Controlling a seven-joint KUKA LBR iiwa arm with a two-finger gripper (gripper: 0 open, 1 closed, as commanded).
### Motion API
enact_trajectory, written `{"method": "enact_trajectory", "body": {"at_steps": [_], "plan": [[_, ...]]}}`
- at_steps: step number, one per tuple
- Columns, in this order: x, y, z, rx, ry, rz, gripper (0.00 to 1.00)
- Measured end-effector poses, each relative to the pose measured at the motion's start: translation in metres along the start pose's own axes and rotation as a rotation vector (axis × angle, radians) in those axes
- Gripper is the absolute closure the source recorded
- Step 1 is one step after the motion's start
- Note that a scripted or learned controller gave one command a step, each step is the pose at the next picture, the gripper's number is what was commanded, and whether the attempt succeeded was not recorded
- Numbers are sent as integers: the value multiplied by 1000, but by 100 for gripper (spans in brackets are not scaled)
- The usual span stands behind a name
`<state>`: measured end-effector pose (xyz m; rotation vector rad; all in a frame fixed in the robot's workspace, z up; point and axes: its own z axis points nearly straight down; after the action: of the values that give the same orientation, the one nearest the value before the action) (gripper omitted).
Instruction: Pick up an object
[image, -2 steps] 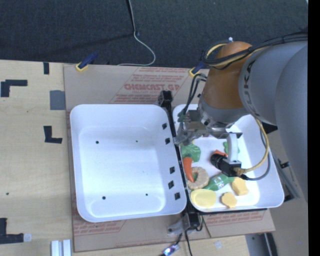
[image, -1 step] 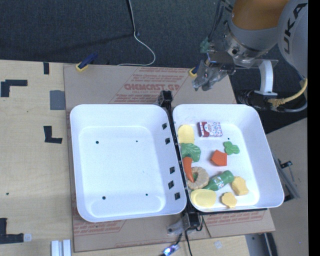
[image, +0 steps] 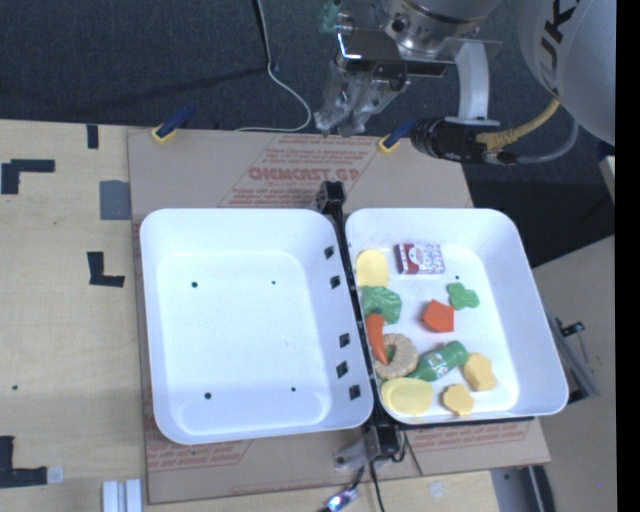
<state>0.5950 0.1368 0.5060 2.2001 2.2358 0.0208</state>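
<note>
Looking down from the camera view, the tool (image: 345, 118) hangs above the far edge of the cardboard sheet (image: 300, 175), well apart from the right bin (image: 520, 290) and beyond its far left corner. Whether it is open or closed cannot be told from here, and nothing is seen in it.

All the objects lie inside the right bin. A red-and-white packet (image: 418, 258) sits near the bin's far wall, with a yellow piece (image: 372, 267) just beside it toward the divider. A green leafy piece (image: 380, 302) lies below the yellow one, and an orange carrot (image: 376, 338) lies against the bin's left wall. A tan ring (image: 398, 355) touches the carrot. An orange-red block (image: 438, 316) and a small green piece (image: 462, 296) lie near the bin's middle. A green pod (image: 442, 360), a pale yellow round (image: 408, 397) and two yellow-orange lumps (image: 478, 372) crowd the near wall.

The left bin (image: 160, 300) adjoins the right bin on the surface (image: 60, 330).
</note>
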Motion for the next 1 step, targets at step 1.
{"method": "enact_trajectory", "body": {"at_steps": [1], "plan": [[-1,71,-29,7,-7,14,100]]}}
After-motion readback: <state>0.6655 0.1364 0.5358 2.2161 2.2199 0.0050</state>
